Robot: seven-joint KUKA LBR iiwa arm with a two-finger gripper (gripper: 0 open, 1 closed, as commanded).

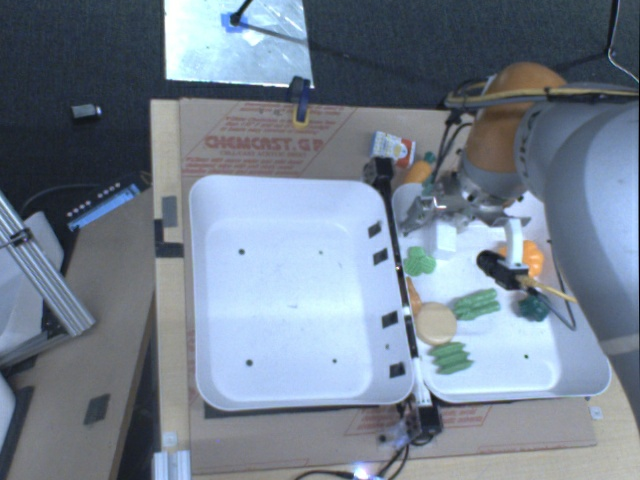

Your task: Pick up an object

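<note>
Smooth plastic left bin on a matt cardboard sheet.

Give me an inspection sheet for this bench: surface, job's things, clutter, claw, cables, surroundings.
Surface: printed cardboard sheet under the left bin and right bin.
Job's things: all in the right bin: green leafy piece, upper green pod, lower green pod, tan disc, orange piece, dark teal piece.
Clutter: blue and yellow clamp on the cardboard's far edge.
Claw: claw at the right bin's far left corner; grip unreadable.
Cables: black cable across the carpet behind the bench.
Surroundings: dark carpet, shiny metal sheet, aluminium frame at left.
</note>
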